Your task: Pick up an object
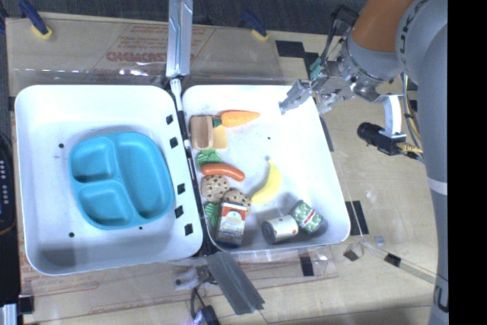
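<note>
The gripper (295, 98) hangs over the far right corner of the right bin (323, 164); whether it is open or closed I cannot tell, and nothing shows in it. Below lie a smooth orange carrot (240, 117), a curved yellow banana (266, 183), round cookies (216, 186) and what looks like a small can (280, 228). The left bin (38, 133) holds a glossy blue plastic tray (120, 179) with three rounded compartments

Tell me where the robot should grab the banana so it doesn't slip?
Probably around the middle of the banana, coming straight down from above. It lies flat on the floor of the right bin, curved and slanting, with bare floor along both long sides, so fingers could close across its narrow width. The ends taper and sit closer to the cookies and can.
</note>
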{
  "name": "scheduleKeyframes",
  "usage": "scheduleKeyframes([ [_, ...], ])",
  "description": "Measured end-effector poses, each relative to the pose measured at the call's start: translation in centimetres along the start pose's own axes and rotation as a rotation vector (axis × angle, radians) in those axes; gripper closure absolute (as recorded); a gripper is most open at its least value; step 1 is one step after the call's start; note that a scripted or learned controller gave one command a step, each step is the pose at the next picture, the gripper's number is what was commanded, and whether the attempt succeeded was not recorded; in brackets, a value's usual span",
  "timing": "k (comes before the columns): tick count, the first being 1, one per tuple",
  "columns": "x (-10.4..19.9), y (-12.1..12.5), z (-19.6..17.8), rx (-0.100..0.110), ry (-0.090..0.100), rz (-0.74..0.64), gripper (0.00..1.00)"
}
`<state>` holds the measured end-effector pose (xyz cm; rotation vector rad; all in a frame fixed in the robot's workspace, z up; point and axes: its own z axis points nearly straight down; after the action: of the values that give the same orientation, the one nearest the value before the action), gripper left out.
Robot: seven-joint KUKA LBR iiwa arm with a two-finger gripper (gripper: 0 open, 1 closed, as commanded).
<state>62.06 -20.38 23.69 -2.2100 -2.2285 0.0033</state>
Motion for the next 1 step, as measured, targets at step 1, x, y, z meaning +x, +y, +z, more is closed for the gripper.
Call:
scheduleKeyframes([
  [1,0.34,3.52,2.43,-0.001,0.000,-0.009,0.00],
])
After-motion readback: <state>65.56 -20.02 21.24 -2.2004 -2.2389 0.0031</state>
